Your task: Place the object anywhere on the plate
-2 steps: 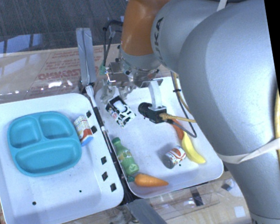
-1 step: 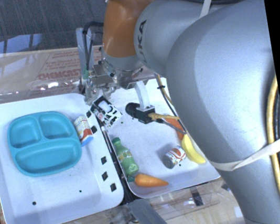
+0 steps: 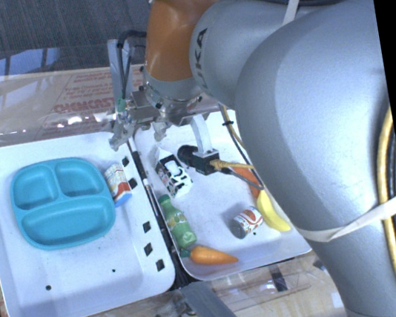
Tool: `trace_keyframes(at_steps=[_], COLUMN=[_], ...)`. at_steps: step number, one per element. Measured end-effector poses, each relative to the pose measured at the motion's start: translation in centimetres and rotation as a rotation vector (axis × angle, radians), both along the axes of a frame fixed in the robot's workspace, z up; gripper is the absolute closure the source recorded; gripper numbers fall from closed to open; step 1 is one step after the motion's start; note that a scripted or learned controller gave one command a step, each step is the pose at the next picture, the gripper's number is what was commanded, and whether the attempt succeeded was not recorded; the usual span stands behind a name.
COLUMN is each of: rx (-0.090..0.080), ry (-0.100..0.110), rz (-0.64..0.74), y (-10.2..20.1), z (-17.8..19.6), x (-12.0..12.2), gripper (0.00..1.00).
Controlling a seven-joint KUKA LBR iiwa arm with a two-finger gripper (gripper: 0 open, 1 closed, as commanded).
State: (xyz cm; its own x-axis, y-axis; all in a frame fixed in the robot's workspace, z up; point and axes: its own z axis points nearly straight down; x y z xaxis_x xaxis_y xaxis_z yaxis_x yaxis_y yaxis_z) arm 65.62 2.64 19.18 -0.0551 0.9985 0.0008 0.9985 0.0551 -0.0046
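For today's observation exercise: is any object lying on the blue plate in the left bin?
No. The blue plate has all three compartments bare, and the small can lies beside its right edge on the bin floor.

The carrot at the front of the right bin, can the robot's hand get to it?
Probably yes. The carrot lies bare near the bin's front edge, nothing on top, only the green bottle touching its end.

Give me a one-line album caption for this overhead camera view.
Grey arm's gripper poised over the right bin of toy groceries, blue divided plate waiting in the left bin.
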Motion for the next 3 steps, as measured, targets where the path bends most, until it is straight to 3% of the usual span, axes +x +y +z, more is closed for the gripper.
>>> trace_keyframes(at_steps=[1,2,3], rx=[-0.001,-0.002,0.000], ry=[0.000,0.001,0.001], rz=[0.030,0.034,0.152], y=[-0.4,-0.4,5.1], z=[-0.1,0.9,0.9], x=[-10.1,-10.0,-12.6], gripper=[0.00,1.00,1.00])
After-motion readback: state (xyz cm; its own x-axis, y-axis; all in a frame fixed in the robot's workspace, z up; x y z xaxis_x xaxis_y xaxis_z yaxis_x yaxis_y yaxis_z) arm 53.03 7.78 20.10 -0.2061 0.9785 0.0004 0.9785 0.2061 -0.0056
